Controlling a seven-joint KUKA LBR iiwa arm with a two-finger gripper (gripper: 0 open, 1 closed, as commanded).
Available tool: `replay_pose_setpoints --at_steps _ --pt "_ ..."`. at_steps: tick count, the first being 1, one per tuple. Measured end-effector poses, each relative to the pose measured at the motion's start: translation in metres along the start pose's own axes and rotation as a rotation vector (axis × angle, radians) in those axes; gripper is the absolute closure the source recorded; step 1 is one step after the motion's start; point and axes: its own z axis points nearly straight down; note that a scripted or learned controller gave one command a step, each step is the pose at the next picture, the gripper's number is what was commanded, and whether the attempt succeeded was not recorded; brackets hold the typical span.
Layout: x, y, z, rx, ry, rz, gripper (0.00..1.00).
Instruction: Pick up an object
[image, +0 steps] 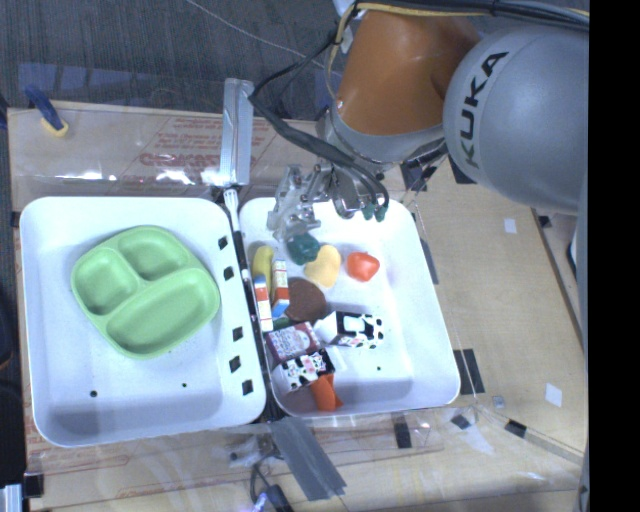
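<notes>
On the wooden bench, seen from above at a slant, two shallow white bins sat side by side, with a clear plastic sheet showing faint red print lying under their far edge. Beyond the bench ran a strip of dark carpet, and a blue clamp with a yellow tip lay at the far left corner. Small black tape marks dotted the wood to the right. The left bin held a green divided plate. The right bin held a huddle of small toys along its left side: a teal piece, a yellow lump, a red-orange piece, a yellow banana shape, a brown oval, a black-and-white cow figure, a dark red packet and an orange piece at the near wall. The grey and orange arm reached in from the right, and its gripper hung over the far left corner of the right bin, just above the teal piece. Whether the claw was spread or closed, and whether it had hold of anything, could not be told from this angle.
</notes>
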Motion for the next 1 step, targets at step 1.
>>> replay_pose_setpoints --at_steps 1 --pt "0.0656 0.0356 0.0091 0.000 0.000 0.162 1.00"
